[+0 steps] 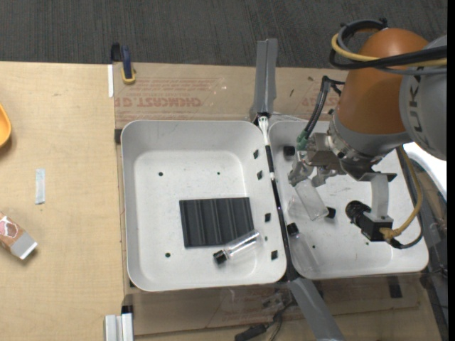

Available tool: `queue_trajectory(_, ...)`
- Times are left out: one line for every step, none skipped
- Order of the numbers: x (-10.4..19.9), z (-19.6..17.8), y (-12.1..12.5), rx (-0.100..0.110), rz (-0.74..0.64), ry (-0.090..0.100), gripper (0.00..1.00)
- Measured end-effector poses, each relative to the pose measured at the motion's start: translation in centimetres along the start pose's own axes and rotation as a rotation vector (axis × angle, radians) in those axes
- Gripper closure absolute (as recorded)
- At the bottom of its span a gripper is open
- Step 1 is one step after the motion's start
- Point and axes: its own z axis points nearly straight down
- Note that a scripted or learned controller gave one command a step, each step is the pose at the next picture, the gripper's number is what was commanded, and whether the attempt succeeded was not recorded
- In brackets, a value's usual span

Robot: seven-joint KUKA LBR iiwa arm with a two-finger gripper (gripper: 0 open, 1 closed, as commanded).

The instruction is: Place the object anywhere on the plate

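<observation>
Two white bins sit side by side on the surface (64, 119). The left bin (142, 144) carries the dark ribbed plate (217, 221), lying flat toward that bin's near edge. A clear vial with a black cap (237, 249) lies on its side at the plate's near right corner, its clear end overlapping the corner and its cap end off on the bin floor, so it is at best half placed. The pincer (313, 176) hangs over the far left part of the right bin (370, 258), close to the shared wall. Whether it is spread or pressed together cannot be told, because the orange-banded wrist and cabling cover it. Just beneath it a clear plastic piece (311, 203) lies on the bin floor. It is likely the object to be moved, and nothing shows it as gripped. The arm's low, wall-side pose fits a pick attempt there. In the way are the raised rims between the bins with their black clips (271, 175), which any carry to the plate must clear, and the vial, which occupies the plate's nearest corner, so the plate's middle looks the safer drop spot. Small black bits (288, 150) lie near the right bin's left wall. Well apart at the surface's left edge lie an orange item (3, 130), a white strip (40, 187) and a packet (18, 236).
</observation>
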Motion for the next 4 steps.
queue_trajectory(6.7,7.0,3.1,0.000,-0.064,0.000,1.00)
queue_trajectory(12.1,5.8,-3.0,0.000,-0.295,0.000,1.00)
queue_trajectory(17.2,-1.6,-2.6,-0.002,-0.643,-0.001,1.00)
queue_trajectory(17.2,-1.6,-2.6,-0.002,-0.643,-0.001,0.00)
